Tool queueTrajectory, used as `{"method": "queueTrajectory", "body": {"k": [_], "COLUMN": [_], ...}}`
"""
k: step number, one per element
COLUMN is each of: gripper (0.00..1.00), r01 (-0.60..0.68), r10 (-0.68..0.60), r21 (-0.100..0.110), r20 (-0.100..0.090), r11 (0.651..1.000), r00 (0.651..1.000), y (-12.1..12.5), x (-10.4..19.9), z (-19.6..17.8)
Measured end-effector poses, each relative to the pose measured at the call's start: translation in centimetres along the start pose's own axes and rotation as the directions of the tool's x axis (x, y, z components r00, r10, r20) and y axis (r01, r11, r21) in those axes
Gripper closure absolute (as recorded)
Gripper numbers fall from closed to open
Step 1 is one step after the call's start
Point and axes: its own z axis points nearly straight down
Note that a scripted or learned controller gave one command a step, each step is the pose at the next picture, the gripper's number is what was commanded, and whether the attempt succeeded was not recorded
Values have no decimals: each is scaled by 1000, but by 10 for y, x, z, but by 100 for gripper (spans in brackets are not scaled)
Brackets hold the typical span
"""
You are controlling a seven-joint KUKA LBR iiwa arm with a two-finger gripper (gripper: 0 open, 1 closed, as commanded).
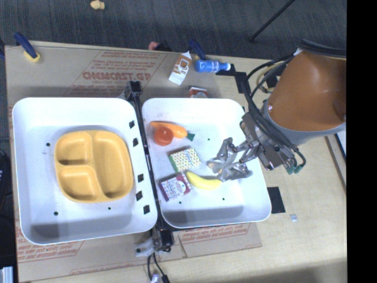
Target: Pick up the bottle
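One cylindrical blue bottle (211, 66) lies outside the smooth white bins (247, 208).

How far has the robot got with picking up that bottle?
Nothing looks done yet. The blue bottle lies on the bench behind the right bin, outside both bins. The gripper is low inside the right bin, right beside the banana, well away from the bottle. Reaching the bottle, gripping it and lifting it are all left.
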Motion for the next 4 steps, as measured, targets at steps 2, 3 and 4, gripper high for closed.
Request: {"method": "queueTrajectory", "body": {"k": [2, 3, 4], "gripper": [100, 100, 100], "r01": [93, 267, -207], "r10": [-93, -267, 207], "r21": [-3, -1, -2], "r20": [-4, -1, -5], "r11": [996, 964, 978], "r00": [996, 964, 978], "y": [-31, -93, -91], "x": [0, 16, 21], "z": [88, 43, 93]}}
